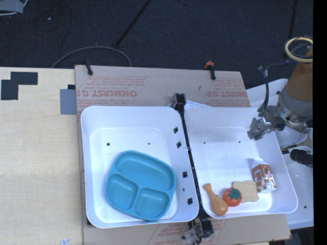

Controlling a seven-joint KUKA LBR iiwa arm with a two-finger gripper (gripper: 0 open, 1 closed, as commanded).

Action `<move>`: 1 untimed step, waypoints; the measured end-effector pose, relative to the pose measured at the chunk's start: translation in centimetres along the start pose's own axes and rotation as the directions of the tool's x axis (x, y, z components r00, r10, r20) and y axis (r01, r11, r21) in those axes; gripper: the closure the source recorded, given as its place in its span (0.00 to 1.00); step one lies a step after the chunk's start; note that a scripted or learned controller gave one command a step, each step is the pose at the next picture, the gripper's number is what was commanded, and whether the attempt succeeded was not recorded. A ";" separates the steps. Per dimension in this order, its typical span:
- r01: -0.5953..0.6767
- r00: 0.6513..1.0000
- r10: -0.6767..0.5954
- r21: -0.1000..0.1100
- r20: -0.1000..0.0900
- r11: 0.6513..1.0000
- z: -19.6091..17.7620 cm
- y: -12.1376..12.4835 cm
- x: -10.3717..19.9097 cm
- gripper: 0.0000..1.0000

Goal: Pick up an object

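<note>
In the right bin (225, 149), along the front wall, lie a tan toy drumstick (216, 200), a red tomato (232, 197) and a slice of toast (246, 191), all touching in a row. A small brown and white packet (263, 177) leans just right of them. My gripper (257, 129) hangs over the right bin's far right side, above and apart from the packet, with nothing seen in it. The left bin (127, 124) holds a blue three-compartment plate (140, 184).
A black divider rail (184, 152) runs between the two bins. The grey and orange arm (299, 88) rises at the right edge with cables beside it. Cardboard (153, 88) lies under the bins, and a wooden bench top (36, 162) extends to the left.
</note>
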State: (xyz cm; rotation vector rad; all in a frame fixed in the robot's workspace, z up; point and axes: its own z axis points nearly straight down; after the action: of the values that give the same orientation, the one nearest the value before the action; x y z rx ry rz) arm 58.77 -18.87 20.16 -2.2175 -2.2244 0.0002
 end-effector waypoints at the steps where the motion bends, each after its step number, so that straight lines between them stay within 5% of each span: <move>1: 0.000 1.000 0.000 0.004 -0.002 1.000 0.8 -0.2 5.1 1.00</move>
State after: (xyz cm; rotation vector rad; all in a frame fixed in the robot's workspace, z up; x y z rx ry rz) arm 58.55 -13.77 19.40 -2.2151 -2.2213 0.0027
